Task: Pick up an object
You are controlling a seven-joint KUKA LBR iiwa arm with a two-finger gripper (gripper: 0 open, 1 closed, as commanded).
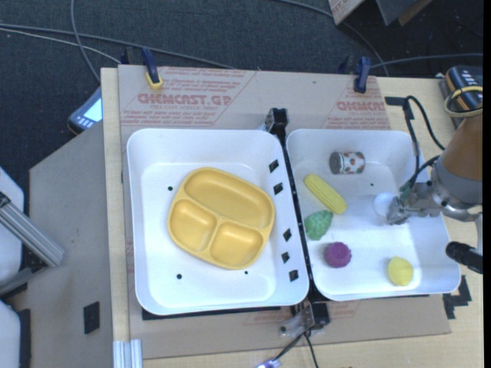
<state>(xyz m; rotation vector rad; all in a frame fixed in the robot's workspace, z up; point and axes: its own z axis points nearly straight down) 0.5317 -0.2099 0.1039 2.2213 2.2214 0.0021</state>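
- Two white bins sit side by side on the bench: the left bin (pixel 146 205) carries a yellow divided tray (pixel 221 217), lying flat near its middle.
- Over in the right bin (pixel 360 138), the objects are spread out, none touching its neighbour.
- A small can (pixel 347 162) lies on its side toward the far wall.
- Just nearer than that, a yellow corn cob (pixel 324 192) lies on a slant, with a green lump (pixel 318 223) close beside its near end.
- A purple ball (pixel 337 254) sits nearer still, and a yellow lemon-like piece (pixel 400 271) rests by the near right corner.
- The arm comes in from the right, and its gripper (pixel 400 209) is low over the right side of that bin, well apart from the corn and the purple ball.
- A pale round thing (pixel 383 203) lies just left of the gripper tip.
- How far the pincer is parted, and whether it has anything, cannot be told from here.
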